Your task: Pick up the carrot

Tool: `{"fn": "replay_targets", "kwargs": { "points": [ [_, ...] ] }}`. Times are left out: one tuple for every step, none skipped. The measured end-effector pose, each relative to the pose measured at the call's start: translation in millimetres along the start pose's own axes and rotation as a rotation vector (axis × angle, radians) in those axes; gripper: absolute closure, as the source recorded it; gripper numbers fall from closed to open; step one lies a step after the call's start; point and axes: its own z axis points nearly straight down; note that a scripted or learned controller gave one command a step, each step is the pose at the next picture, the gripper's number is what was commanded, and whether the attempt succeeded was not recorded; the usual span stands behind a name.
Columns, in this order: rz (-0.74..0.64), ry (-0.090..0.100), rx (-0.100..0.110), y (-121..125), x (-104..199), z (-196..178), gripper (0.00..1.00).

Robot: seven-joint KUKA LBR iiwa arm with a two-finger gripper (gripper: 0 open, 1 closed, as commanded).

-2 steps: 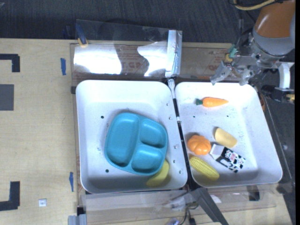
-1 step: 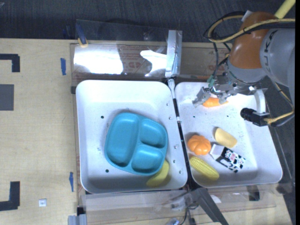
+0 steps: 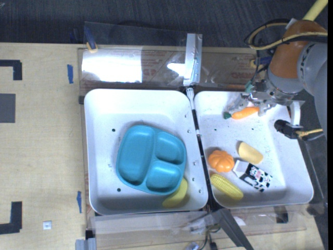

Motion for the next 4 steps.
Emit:
{"fn": "replay_targets", "kwargs": {
  "points": [
    [0.001, 0.002, 0.003, -0.4, 0.7, -10.6, 1.0],
    [-0.167, 0.0, -0.005, -13.0, 60.0, -109.9, 1.0],
    [-0.164, 0.0, 0.004, -15.3, 58.4, -104.7, 0.0],
    [-0.138, 0.0, 0.004, -43.0, 13.0, 11.3, 0.0]
  ]
}}
